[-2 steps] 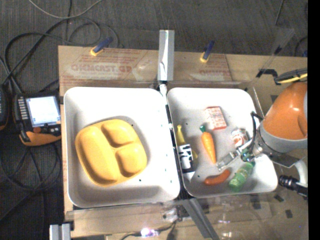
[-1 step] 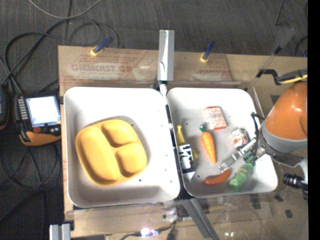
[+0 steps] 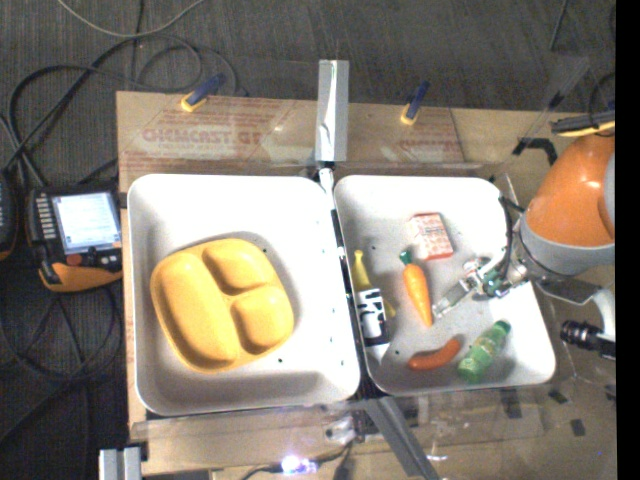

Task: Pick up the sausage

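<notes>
Dark carpet with loose cables surrounds the counter (image 3: 150, 133), which carries two white bins side by side. The left bin (image 3: 150, 203) holds a yellow divided plate (image 3: 224, 303). In the right bin (image 3: 480, 190) the sausage (image 3: 436, 355) lies at about six o'clock, just beside a green bottle (image 3: 484, 351) and below a carrot (image 3: 417, 290). The gripper (image 3: 462, 289) hangs at three o'clock over the bin, its jaws parted and gripping nothing, apart from the sausage.

Tray (image 3: 222, 301) in left bin (image 3: 150, 388). Right bin (image 3: 520, 368): box (image 3: 431, 235) at back, carrot (image 3: 417, 290) middle, sausage (image 3: 436, 354) front, bottle (image 3: 484, 351) just right of it.
</notes>
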Motion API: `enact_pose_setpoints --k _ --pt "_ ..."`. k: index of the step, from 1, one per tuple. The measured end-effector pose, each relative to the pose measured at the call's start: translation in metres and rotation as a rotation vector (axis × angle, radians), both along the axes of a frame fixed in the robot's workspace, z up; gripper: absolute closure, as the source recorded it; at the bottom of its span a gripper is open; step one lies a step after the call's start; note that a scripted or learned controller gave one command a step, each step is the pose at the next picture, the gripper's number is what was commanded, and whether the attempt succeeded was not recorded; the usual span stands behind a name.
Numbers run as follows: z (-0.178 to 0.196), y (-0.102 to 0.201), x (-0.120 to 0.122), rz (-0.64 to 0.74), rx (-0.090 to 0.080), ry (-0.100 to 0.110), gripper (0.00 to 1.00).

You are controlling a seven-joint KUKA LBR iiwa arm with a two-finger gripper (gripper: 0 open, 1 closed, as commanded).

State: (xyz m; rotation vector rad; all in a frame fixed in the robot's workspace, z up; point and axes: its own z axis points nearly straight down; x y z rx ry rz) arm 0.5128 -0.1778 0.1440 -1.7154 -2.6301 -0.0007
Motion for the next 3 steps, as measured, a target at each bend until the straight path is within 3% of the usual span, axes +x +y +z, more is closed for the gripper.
enact_pose_setpoints --k 1,2,3 --pt "-0.053 0.055 -0.025 -0.039 -0.009 -0.015 0.0" --pt "0.036 0.013 0.013 0.234 0.0 0.0 0.0" --pt "-0.053 0.025 -0.025 0.548 -0.006 -0.012 0.0"
